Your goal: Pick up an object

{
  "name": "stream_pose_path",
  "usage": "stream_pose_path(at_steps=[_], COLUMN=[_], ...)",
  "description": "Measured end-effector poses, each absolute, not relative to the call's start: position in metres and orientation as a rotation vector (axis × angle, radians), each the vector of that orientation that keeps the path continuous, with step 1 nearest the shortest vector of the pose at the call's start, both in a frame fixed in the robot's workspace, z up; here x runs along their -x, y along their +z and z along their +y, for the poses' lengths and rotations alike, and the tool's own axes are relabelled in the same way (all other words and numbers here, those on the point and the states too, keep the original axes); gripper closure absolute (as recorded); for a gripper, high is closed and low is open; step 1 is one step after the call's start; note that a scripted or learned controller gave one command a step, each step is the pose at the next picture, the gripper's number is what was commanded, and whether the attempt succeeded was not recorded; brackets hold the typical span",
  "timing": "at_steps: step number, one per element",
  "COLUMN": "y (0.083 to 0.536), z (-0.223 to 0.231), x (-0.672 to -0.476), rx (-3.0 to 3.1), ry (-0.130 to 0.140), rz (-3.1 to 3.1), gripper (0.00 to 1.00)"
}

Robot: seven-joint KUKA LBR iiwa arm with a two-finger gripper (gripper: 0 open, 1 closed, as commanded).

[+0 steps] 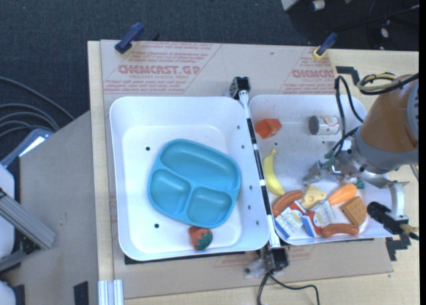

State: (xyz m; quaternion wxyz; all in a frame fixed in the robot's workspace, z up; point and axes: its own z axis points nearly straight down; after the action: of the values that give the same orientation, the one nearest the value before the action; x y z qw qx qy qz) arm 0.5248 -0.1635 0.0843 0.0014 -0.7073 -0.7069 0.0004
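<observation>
— So, what lies nearest you?

— A strawberry [200, 236] in the left bin [123, 164], just below the blue divided plate [193, 182]. In my right bin [293, 105]: a sausage [339, 230], a cracker [354, 210], a carrot [342, 194], cheese [313, 197] and a banana [271, 173], clustered together.

— And your claw?

— My claw [331, 166] hangs over that bin above the cluster; whether it's wide or narrow I cannot tell. Farther back sit an orange piece [269, 126] and a small can [322, 124], on the desk [166, 70].
</observation>
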Motion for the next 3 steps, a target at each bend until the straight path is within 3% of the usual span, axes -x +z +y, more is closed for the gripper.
stream_pose_path(at_steps=[1, 2, 3], y=[0.084, 0.084, 0.094], z=[-0.175, -0.109, -0.109], x=[-0.479, -0.535, -0.535], rx=[2.221, 2.219, 2.222], ry=[0.001, -0.001, -0.001], rz=[-2.219, -2.223, -2.221], gripper=[0.00, 0.00, 1.00])
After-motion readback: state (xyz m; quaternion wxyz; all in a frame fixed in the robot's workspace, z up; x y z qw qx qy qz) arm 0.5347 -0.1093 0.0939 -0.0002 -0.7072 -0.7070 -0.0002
